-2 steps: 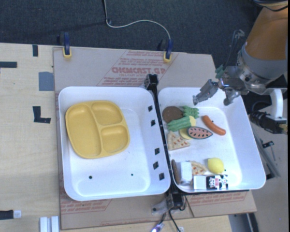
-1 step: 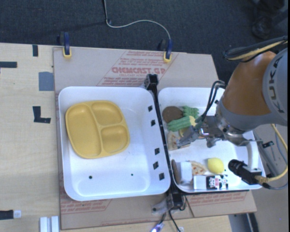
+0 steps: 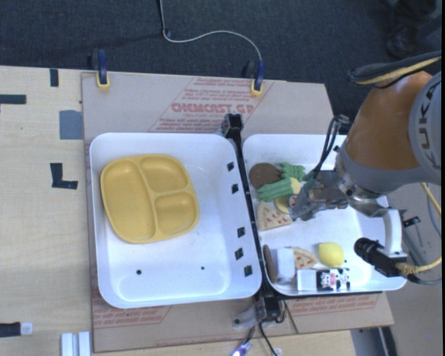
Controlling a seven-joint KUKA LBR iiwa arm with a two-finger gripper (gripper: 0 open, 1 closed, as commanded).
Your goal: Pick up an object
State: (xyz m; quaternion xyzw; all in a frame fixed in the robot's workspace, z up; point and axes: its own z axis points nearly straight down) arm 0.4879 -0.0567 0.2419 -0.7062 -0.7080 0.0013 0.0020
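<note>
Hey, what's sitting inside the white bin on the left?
The left bin holds one thing: a yellow three-compartment tray, lying flat toward the far side with nothing in its compartments. Whatever part of the bin floor lies under the tray is covered, so that can't be seen.

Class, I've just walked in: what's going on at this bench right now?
A robot arm reaches from the right into the right bin, its gripper low over a pile of toy food near the green corn. A lemon lies nearer the front. The left bin holds a yellow divided plate.
</note>
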